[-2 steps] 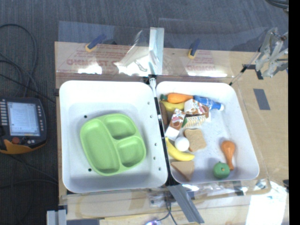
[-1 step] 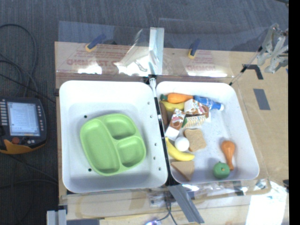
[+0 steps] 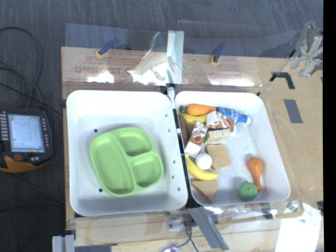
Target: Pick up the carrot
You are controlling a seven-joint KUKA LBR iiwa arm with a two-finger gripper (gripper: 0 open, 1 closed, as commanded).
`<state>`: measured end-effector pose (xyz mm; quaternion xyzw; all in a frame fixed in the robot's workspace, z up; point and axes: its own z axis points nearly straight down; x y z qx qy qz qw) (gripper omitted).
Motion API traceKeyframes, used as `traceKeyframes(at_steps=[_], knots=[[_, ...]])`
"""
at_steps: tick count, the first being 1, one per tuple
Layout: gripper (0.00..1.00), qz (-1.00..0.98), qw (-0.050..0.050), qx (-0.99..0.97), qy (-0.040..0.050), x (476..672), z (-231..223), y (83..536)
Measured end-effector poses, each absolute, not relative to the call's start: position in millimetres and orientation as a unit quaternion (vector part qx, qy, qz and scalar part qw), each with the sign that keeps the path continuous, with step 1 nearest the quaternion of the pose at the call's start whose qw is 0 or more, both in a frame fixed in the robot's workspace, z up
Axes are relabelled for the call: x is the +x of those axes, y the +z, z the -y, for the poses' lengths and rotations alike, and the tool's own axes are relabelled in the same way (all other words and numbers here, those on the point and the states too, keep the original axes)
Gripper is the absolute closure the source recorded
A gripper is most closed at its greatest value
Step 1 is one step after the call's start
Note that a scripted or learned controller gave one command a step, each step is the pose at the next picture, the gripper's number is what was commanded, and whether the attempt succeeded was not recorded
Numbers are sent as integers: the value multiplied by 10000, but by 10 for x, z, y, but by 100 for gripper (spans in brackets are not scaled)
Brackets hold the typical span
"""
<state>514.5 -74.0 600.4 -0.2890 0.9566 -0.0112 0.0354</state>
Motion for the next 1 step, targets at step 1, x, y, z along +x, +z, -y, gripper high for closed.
traceKeyframes(at_steps=[1], knots=[[100, -9564, 386, -2894, -122, 5160, 730, 6110]])
